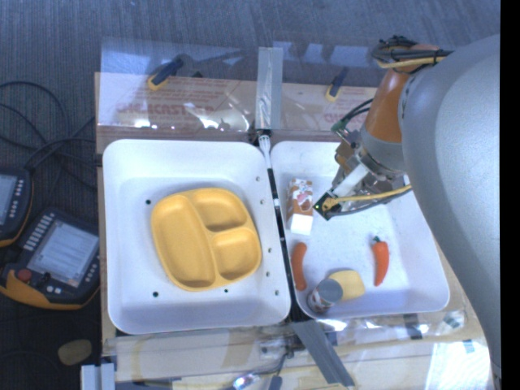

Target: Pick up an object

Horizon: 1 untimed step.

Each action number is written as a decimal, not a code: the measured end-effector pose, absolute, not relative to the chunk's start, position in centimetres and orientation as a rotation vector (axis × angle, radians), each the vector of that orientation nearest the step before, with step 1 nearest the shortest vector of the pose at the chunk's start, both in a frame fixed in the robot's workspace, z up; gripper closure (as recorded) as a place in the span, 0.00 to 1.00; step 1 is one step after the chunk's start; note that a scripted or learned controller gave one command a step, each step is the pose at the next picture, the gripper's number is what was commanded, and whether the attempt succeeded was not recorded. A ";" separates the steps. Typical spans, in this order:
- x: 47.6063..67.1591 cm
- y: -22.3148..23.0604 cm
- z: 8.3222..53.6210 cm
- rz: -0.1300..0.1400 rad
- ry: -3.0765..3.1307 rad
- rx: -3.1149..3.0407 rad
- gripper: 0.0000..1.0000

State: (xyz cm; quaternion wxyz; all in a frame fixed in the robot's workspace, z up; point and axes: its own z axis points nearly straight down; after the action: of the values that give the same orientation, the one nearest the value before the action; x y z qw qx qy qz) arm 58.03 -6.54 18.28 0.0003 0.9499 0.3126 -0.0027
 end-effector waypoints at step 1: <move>59.0 -8.2 18.3 -0.010 1.123 2.932 1.00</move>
State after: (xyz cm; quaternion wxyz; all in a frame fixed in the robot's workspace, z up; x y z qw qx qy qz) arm 59.03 -8.19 18.28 0.0008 0.9339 0.3575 -0.0030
